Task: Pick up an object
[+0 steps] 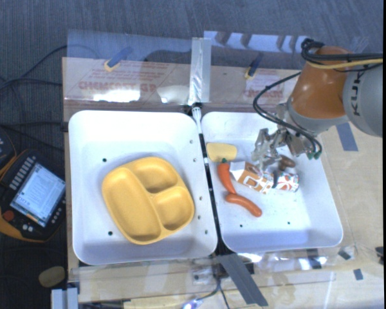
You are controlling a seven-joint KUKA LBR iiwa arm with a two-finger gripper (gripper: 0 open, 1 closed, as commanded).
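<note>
My gripper (268, 161) hangs low over the right bin (315, 227), its metal fingers pointing down at a crumpled white and orange wrapper (270, 180). A dark small object (287, 163) lies just right of the fingers. An orange carrot (226, 177) lies left of the wrapper, with a red-orange sausage (244, 204) below it. A yellow cheese-like wedge (221, 150) rests near the bin's upper left. I cannot make out whether anything sits between the fingers.
The left bin (90, 140) holds a yellow divided plate (147, 199). A handheld pendant with a screen (31, 195) lies off the bench at left. Cables run behind the bins.
</note>
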